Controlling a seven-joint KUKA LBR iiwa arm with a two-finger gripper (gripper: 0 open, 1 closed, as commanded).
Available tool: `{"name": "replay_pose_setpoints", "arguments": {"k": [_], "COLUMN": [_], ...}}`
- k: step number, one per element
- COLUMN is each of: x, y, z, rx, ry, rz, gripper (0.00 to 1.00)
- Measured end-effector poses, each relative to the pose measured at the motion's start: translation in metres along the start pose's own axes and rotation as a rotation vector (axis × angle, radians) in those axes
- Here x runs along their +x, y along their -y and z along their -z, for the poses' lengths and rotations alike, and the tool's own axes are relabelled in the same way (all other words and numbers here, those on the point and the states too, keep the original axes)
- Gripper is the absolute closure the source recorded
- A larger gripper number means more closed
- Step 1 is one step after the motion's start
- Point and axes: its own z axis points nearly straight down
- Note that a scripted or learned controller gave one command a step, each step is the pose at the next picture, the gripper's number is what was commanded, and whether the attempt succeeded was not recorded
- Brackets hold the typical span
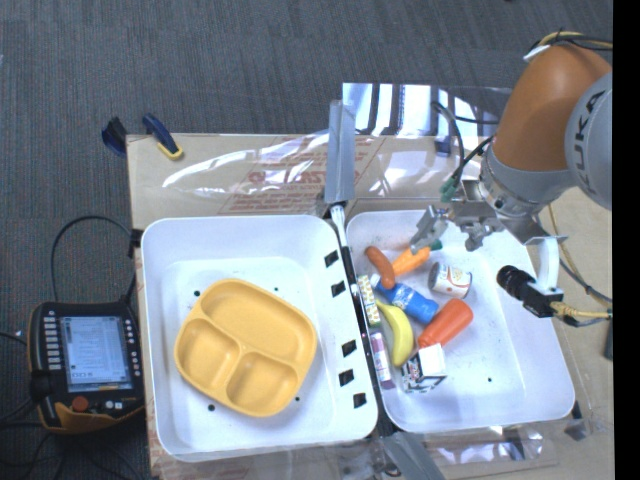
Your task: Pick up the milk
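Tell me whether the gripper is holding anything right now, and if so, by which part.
Nothing is held. The gripper hovers open over the far end of the right bin, above the toy carrot. The milk carton lies untouched near the front.

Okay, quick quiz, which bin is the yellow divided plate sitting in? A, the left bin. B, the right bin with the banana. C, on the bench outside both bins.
A: the yellow plate lies alone in the left bin, while the banana sits in the right bin.
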Motion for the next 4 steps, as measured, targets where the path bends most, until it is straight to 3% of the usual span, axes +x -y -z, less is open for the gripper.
{"name": "replay_pose_setpoints", "arguments": {"k": [1, 2, 3, 4], "x": [-0.084, -0.084, -0.069, -0.068], "y": [0.006, -0.033, -0.021, -0.021], "z": [-0.039, -0.121, -0.139, -0.129], "rx": [-0.001, -0.003, -0.004, -0.005], "ry": [0.001, 0.0, 0.0, -0.001], "rz": [-0.072, -0.059, 0.133, 0.131], "gripper": [0.0, 0.0, 0.0, 1.0]}}
